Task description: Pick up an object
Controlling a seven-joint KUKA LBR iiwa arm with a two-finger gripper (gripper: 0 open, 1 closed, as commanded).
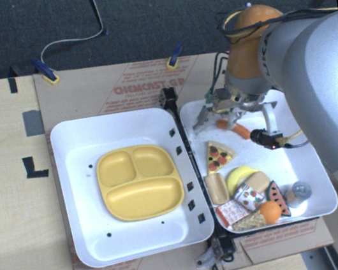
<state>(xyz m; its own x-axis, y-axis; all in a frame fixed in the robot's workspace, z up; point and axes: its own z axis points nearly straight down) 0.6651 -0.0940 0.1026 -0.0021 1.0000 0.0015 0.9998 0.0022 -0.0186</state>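
Patience pays here: from the camera view above the bench, my best approach is a straight, slow descent onto one piece alone, fingers set either side of its narrow width, so I don't nudge the neighbours or scrape the wall of the right bin (312, 212). My gripper (232, 110) hangs over the far end of that bin, under the orange band of my wrist, and how far my jaws stand apart I cannot tell; nothing is visibly caught between them. The nearest candidate is the small orange carrot (238, 129), lying on the bin floor just beside and slightly nearer the camera than my tip, whether touching I cannot say. A pizza slice (218, 155) lies a little further along, near the divider, and the crowded pile with the yellow banana (240, 177) and the orange fruit (270, 211) sits well apart at the near end. The left bin (76, 179) holds a yellow divided plate (140, 183), far from my reach for now.
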